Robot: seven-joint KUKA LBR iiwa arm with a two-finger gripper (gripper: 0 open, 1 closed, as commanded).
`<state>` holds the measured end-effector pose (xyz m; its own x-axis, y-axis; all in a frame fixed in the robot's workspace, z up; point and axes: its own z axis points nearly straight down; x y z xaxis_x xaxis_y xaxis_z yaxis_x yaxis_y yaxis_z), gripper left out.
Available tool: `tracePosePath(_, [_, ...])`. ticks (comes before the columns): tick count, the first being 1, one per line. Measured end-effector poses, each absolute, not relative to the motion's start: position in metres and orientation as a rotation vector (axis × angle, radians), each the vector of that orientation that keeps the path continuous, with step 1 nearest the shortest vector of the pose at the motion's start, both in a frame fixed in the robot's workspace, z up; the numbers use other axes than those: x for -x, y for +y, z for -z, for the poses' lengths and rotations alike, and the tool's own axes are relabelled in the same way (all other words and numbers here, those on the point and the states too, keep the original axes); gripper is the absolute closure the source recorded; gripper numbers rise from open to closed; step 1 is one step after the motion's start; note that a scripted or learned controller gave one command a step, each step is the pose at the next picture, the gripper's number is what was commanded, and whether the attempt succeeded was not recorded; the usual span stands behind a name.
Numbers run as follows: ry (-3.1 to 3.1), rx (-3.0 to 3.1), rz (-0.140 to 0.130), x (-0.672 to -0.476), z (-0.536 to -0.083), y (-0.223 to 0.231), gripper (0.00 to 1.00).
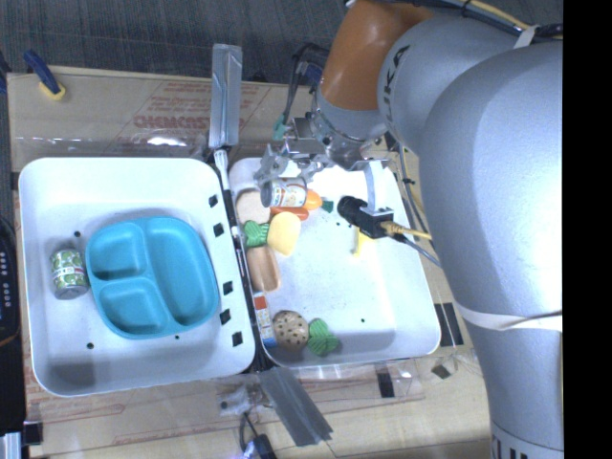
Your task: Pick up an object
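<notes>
Nearest me, at the front wall of the white bin (382, 295) that holds the yellow fruit (283, 234), sit a speckled brown ball (290, 329) and a green piece (323, 338), touching each other and well short of the fruit. Between them and the fruit a brown roll (264, 269) lies along the bin wall, its far end just beside the fruit. A small green leafy piece (254, 232) touches the fruit on the wall side. Across that wall from the fruit, the neighbouring bin (38, 256) carries a blue divided tray (153, 275), with a small green-labelled can (68, 272) just beyond it.

Right behind the fruit lies the small jar (286, 197), on its side, with an orange piece (312, 202) against it. The gripper (275, 168) hangs directly over the jar, very close. I cannot tell whether it is clamped or loose, nor whether it has the jar. Behind it the grey arm (478, 161) rises over the desk (124, 103).
</notes>
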<state>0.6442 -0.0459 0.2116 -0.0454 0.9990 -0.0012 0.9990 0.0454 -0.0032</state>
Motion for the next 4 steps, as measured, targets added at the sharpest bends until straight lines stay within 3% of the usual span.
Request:
tracePosePath(1, [-2.546,1.840,0.000,-0.577,-0.277,-0.031,1.00])
tracePosePath(2, [-2.684,1.621,-0.006,-0.576,-0.204,-0.008,1.00])
tracePosePath(3, [-2.519,1.883,-0.001,-0.637,-0.254,-0.110,1.00])
tracePosePath(4, [-2.746,1.514,-0.003,-0.622,-0.190,-0.049,1.00])
